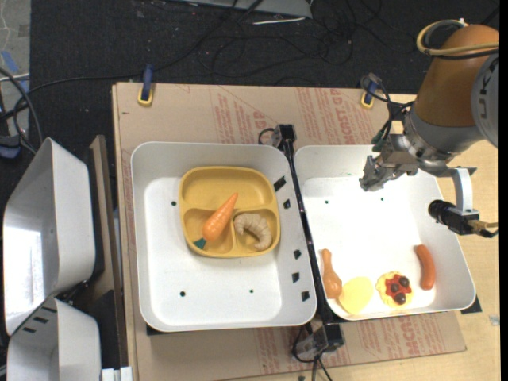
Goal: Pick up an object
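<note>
My gripper [371,182] hangs over the back of the right bin [349,161], near its far wall, with nothing seen between its fingers. Along that bin's front lie an orange drumstick-shaped toy [329,272], a pale yellow round piece [356,293], a small yellow toy topped with red and dark berries [394,287] and a red-orange sausage [426,266]. All of these sit well in front of the gripper. In the left bin [155,236] a yellow divided plate [194,185] holds a toy carrot [220,217] and a pale shrimp [254,230].
The divider between the two bins [295,213] runs front to back with small black clips. The cardboard-covered bench [222,113] surrounds both bins. White containers [48,213] stand off the bench at the left.
</note>
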`<act>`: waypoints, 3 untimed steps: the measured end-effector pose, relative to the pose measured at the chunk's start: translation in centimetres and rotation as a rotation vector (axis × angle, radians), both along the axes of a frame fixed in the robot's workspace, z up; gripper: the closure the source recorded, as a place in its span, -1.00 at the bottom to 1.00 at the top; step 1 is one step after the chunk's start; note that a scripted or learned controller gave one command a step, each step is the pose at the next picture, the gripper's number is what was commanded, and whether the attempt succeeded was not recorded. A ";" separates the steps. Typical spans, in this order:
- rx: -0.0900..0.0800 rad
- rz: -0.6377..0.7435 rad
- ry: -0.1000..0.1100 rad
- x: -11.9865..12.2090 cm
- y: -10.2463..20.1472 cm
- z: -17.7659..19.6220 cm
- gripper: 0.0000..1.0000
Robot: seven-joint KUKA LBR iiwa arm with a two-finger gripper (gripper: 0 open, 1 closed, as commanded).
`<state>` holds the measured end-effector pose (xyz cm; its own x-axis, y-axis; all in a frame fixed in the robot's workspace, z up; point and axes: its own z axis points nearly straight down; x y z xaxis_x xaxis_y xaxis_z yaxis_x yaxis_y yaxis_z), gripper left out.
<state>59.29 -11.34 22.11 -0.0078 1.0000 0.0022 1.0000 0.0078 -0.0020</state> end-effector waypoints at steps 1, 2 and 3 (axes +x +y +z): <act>0.000 0.001 -0.001 -1.3 5.8 1.1 1.00; 0.000 -0.001 0.001 -3.3 10.5 0.6 1.00; -0.001 0.000 0.000 -4.1 15.4 -0.3 1.00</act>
